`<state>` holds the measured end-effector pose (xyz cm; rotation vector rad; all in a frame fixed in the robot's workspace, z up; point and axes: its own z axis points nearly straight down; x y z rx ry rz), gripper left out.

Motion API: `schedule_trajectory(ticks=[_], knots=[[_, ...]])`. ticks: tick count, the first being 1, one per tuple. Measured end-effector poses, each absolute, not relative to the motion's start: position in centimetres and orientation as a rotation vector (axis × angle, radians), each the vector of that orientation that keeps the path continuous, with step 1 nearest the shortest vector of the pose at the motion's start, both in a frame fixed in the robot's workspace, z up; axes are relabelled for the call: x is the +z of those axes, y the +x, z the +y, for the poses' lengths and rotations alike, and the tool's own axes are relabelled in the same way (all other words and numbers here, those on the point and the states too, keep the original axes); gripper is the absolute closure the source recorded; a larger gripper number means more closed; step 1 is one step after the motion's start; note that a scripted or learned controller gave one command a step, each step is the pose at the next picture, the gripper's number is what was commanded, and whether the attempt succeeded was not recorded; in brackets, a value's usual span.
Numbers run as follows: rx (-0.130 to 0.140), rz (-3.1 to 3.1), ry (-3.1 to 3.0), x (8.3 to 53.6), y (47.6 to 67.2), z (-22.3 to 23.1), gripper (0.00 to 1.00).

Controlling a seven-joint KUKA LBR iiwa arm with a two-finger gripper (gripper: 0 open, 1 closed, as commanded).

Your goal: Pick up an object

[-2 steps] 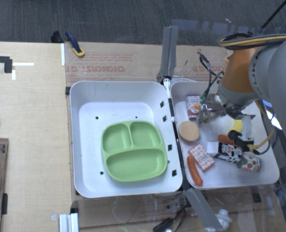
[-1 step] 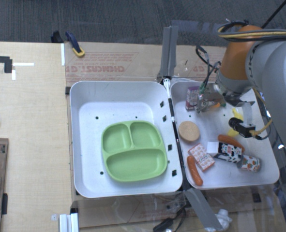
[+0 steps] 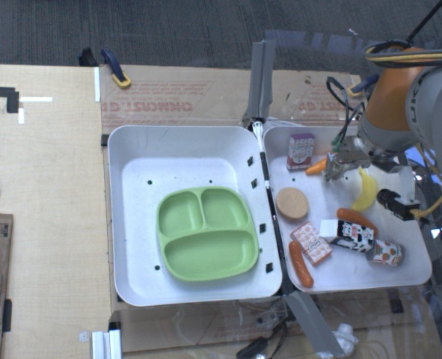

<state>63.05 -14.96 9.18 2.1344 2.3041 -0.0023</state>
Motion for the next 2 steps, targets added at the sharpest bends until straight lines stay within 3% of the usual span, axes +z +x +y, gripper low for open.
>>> schedule_trajectory(ticks=[1,2], knots=[[-0.001,2.332,2.105,9.2,59.1,-13.3,0.00],[-0.004,2.308,2.135,9.1,57.2,-16.1,0.00]])
